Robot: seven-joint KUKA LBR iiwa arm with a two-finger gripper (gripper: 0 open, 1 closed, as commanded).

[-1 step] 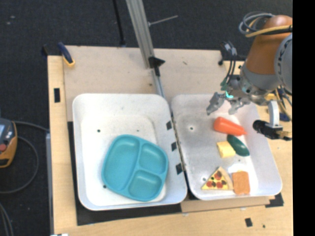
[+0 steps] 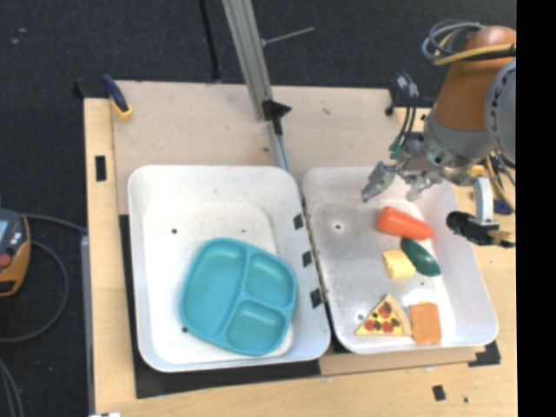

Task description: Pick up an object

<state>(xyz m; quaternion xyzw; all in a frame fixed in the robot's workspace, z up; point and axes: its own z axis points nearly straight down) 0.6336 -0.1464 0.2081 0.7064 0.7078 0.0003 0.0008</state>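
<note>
Two white bins sit side by side on the counter point(image 2: 200, 129). The left bin point(image 2: 156, 189) carries a teal divided plate point(image 2: 239, 295). The right bin point(image 2: 347, 198) carries an orange carrot-like piece point(image 2: 404, 223), a dark green piece point(image 2: 421, 256), a yellow block point(image 2: 399, 265), a pizza slice point(image 2: 384, 318) and an orange slab point(image 2: 425, 322). The end effector point(image 2: 399, 183) hovers spread wide above the bin's far part, just beyond the carrot piece, with nothing between its fingers. The risk is likely crowding: the carrot, green piece and yellow block lie close together, so a descending finger could land on a neighbour and nudge the target aside. The carrot's rounded shape could also roll free as the fingers close.
</note>
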